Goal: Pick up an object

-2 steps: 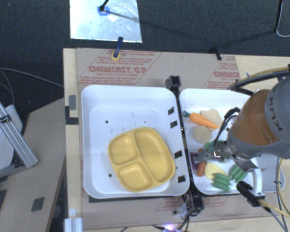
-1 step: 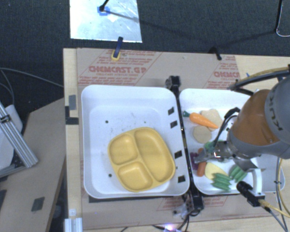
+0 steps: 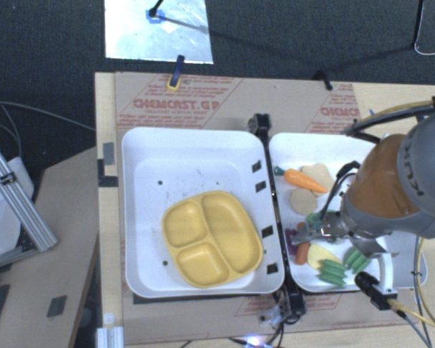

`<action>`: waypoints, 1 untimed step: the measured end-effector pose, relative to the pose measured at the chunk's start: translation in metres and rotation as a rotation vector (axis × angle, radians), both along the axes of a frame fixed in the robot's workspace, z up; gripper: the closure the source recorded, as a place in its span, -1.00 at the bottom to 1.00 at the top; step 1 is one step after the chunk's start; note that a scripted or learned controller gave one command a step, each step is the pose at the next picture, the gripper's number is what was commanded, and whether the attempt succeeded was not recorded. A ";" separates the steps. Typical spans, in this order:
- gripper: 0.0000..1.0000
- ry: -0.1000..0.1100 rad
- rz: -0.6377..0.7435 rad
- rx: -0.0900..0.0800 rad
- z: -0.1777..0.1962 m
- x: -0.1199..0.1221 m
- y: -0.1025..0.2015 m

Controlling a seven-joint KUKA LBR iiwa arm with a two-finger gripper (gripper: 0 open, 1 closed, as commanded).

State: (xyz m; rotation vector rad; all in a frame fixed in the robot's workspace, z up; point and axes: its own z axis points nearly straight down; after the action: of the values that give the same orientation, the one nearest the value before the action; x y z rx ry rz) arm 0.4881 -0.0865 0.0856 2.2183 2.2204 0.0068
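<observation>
From where I stand, two shallow white bins sit side by side on a bench lined with printed cardboard (image 3: 203, 96). The left bin (image 3: 141, 165) holds a yellow three-compartment tray (image 3: 212, 238), lying flat and turned a little askew, nearer the bin's right wall than its left.

The right bin (image 3: 315, 145) carries a scatter of small toy food. An orange carrot (image 3: 304, 180) lies near the bin's upper left, tilted, with a pale beige piece (image 3: 319, 172) just behind it and a round pale disc (image 3: 302, 201) below. Lower down are a dark red piece (image 3: 301, 251) close to the divider, a yellowish piece (image 3: 319, 255) beside it, and a bundle of green beans (image 3: 333, 270) near the bottom wall.

The grey arm (image 3: 428, 165), with its orange band (image 3: 380, 176), reaches in from the right and hangs over the right bin. Its gripper (image 3: 315, 230) is down low among the food, just above the yellowish piece and beside the dark red one, with something green showing right at its tip. The arm's own bulk and the clutter hide the tips, so I cannot tell whether it is apart, together, or clamped on anything, nor whether it touches any piece.

A blue and yellow clamp (image 3: 176, 73) sits at the cardboard's far edge.
</observation>
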 end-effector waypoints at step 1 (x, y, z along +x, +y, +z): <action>-1.00 0.000 0.000 0.000 0.000 0.000 0.000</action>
State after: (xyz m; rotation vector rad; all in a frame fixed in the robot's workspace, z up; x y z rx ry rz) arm 0.4881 -0.0865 0.0856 2.2183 2.2204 0.0068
